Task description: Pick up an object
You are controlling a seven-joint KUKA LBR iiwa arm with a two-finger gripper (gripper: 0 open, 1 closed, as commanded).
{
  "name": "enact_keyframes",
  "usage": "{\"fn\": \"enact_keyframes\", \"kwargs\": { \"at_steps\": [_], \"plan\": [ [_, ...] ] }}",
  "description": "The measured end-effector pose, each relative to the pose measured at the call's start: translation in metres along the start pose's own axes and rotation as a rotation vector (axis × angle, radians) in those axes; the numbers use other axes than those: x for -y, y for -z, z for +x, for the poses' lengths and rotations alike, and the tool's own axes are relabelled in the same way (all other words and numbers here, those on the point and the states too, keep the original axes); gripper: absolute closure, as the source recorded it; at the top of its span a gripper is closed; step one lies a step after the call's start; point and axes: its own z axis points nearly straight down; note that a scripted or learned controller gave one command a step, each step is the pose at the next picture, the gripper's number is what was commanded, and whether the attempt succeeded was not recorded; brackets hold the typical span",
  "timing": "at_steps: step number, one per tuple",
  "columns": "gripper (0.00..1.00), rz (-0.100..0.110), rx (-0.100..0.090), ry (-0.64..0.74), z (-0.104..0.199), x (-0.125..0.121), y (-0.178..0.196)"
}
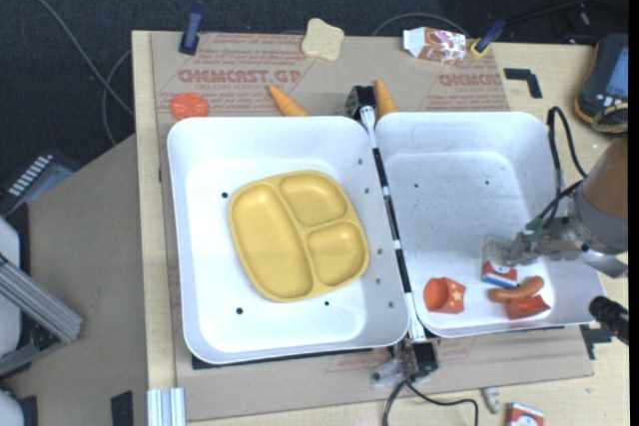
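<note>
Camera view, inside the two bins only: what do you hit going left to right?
yellow divided plate → orange-red toy with a yellow star → gripper, just above the small red, white and blue item. The hot dog and red piece further right overlap, so they are left out.

Even, bright overhead light; soft shadows inside the white bins (270, 140); focus slightly soft, mild grain.

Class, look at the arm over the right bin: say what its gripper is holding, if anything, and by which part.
It cannot be told. The gripper hangs low in the right bin, just above a small red-white-blue object, but no grasp is visible.
</note>
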Motion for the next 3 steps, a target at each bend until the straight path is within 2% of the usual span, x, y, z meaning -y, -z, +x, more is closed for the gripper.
{"fn": "enact_keyframes", "kwargs": {
  "at_steps": [1,2,3],
  "plan": [
    [0.0,0.0,0.0,0.0,0.0,0.0,0.0],
    [0.0,0.006,0.001,0.002,-0.011,-0.099,0.035],
    [0.0,0.009,-0.002,0.003,0.064,-0.071,0.09]
  ]
}}
